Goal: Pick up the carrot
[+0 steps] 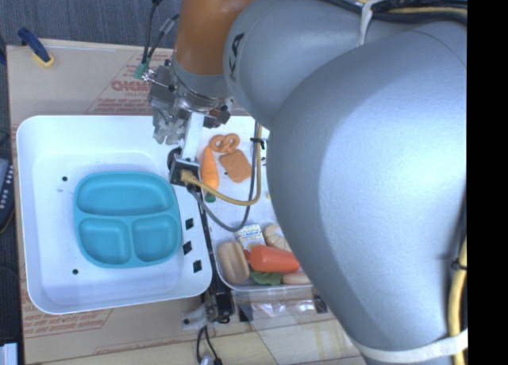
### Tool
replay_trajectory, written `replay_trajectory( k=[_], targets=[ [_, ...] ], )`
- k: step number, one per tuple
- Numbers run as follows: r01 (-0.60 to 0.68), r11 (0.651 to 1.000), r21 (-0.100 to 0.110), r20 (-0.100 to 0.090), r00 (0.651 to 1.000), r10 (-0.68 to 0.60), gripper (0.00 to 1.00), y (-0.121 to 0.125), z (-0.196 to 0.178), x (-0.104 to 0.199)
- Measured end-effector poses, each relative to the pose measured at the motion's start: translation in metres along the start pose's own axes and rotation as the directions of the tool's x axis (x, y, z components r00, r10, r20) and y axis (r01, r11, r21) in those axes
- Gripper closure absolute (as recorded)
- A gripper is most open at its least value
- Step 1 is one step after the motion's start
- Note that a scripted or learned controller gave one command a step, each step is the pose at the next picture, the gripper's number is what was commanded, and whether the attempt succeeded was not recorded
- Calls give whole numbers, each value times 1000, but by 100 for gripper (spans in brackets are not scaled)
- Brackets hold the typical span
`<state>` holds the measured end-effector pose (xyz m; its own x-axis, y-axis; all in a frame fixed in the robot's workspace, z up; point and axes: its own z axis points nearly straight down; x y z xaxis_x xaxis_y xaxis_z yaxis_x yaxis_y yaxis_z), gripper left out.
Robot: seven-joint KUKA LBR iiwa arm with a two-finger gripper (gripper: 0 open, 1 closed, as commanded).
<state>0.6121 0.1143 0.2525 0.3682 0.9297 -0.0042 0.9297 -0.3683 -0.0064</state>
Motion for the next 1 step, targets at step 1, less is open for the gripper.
replay_trajectory(
  k=[1],
  targets=[
    [-355, 935, 1, -1, 935, 355, 100, 16, 11, -60]
  ],
)
